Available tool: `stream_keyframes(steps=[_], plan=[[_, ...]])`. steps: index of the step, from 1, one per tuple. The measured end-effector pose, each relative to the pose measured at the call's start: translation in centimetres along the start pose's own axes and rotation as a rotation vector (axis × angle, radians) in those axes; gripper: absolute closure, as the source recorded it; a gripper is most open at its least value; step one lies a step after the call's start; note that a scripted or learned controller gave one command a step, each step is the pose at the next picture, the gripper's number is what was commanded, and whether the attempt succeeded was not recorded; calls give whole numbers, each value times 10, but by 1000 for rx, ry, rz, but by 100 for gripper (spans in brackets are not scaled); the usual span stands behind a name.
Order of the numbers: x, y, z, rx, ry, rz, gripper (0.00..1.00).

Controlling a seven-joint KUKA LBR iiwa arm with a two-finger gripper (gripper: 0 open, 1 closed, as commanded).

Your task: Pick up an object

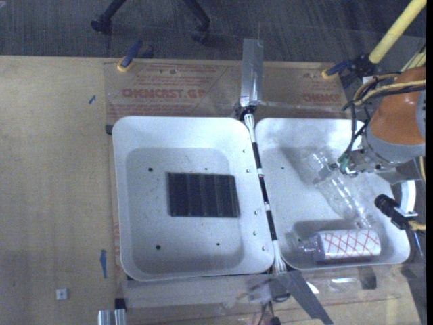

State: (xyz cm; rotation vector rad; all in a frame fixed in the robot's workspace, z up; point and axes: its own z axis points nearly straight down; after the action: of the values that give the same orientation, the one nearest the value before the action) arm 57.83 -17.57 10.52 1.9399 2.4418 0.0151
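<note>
While the pincer point(346, 166) hangs over a clear bottle point(318, 164) in the right bin point(270, 137), you cannot tell its state; transparent plastic may slip.

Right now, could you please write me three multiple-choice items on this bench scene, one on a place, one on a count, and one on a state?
1. Where does the dark ribbed panel lie?
A. in the left bin
B. in the right bin
C. on the bench outside both bins

2. How many white bins stand side by side?
A. one
B. two
C. three

3. How does the bottle with the red criss-cross label sit?
A. upright
B. on its side
C. hanging from the claw

Answers:
1. A, the panel rests in the middle of the left bin.
2. B, the left bin adjoins the right bin.
3. B, it lies lengthwise along the right bin's near wall.
</note>
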Motion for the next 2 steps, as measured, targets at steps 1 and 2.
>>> stream_keyframes(steps=[1, 2], plan=[[33, 97, -71, 21, 10, 27, 100], [34, 98, -81, 18, 7, 23, 100]])
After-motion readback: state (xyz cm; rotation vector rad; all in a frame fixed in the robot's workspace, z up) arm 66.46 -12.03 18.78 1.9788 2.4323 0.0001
